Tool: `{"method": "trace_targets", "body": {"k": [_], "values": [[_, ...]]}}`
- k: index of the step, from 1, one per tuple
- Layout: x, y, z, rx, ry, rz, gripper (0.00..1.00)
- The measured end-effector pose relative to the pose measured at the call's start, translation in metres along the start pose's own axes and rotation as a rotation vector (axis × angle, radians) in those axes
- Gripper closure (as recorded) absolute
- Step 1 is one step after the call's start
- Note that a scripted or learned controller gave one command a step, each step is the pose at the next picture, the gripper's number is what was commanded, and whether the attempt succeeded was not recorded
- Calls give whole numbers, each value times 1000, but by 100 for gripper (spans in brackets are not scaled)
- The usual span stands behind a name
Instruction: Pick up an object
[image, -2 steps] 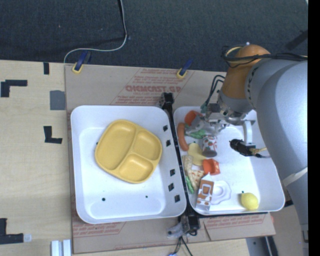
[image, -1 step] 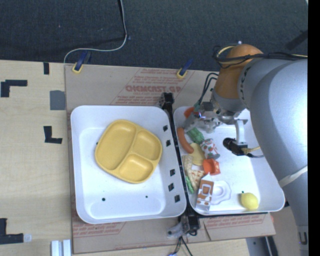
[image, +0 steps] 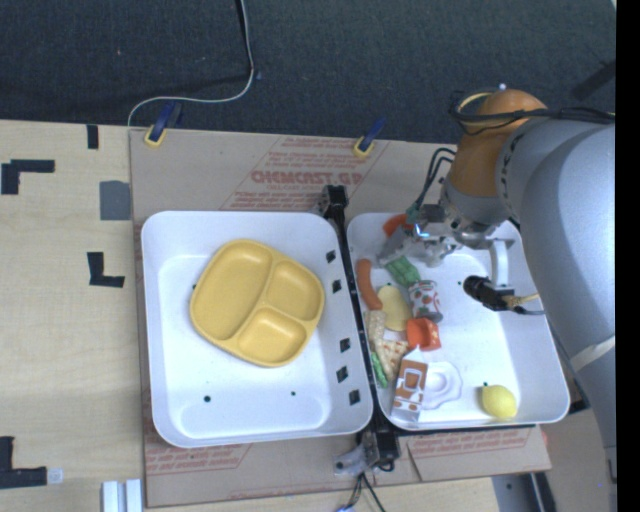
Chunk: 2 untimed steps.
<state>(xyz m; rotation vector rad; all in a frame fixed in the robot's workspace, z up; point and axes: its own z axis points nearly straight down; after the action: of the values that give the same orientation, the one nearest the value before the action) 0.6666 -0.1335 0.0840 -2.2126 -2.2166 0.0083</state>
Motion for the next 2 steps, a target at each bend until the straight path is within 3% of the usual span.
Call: {"method": "trace_targets", "body": {"k": [1, 2], "values": [[-32, 0, 0, 2, 1, 0, 0], [29, -32, -2, -16, -13, 0, 0]]}}
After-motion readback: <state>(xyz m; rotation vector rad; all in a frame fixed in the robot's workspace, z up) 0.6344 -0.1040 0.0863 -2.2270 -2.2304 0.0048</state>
